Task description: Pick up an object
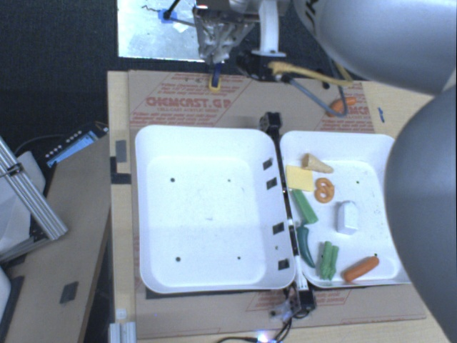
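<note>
The right bin (378,148) holds several small items: a tan wedge (316,163), a yellow block (300,179), an orange pretzel (324,190), a green pod (303,206), a white box (347,217), a dark green pepper (303,241), a green bundle (327,259) and an orange carrot (360,267). My gripper (214,61) hangs high at the top of the view, beyond the back edge of the left bin (153,191). Its fingers meet in a point. A small yellow piece (214,83) sits just under the tips; whether it is held is unclear.
The large grey arm (400,34) covers the upper right and the right bin's right edge. A black divider with clips (280,199) runs between the bins. Yellow and grey cables (307,77) trail behind the bins. An aluminium frame (28,199) stands at the left.
</note>
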{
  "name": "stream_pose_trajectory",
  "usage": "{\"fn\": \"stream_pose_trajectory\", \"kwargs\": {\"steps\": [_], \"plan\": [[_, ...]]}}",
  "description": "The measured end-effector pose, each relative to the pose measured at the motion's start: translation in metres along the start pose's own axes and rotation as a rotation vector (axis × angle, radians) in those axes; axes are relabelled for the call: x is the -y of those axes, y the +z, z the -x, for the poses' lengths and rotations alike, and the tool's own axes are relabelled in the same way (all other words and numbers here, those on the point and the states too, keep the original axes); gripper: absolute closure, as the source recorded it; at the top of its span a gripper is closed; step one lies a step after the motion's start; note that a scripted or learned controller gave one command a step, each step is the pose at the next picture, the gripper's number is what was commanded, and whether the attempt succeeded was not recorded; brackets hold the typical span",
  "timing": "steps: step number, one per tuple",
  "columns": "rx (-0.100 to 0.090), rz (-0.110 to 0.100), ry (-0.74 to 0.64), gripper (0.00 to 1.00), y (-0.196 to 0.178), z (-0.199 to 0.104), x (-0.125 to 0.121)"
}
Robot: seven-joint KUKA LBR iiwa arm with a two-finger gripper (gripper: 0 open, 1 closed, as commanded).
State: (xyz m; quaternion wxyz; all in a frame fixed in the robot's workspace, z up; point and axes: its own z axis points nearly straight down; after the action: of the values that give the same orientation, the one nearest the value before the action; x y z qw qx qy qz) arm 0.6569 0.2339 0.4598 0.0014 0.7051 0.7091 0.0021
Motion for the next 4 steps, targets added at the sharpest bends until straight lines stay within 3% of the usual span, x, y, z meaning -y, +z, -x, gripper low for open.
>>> {"fn": "stream_pose_trajectory", "kwargs": {"steps": [2,3,4], "plan": [[0.0,0.001,-0.001,1.0,-0.067,0.0,-0.012],[0.002,-0.004,0.009,1.0,-0.06,0.063,-0.012],[-0.004,-0.003,-0.006,1.0,-0.077,-0.005,0.036]]}}
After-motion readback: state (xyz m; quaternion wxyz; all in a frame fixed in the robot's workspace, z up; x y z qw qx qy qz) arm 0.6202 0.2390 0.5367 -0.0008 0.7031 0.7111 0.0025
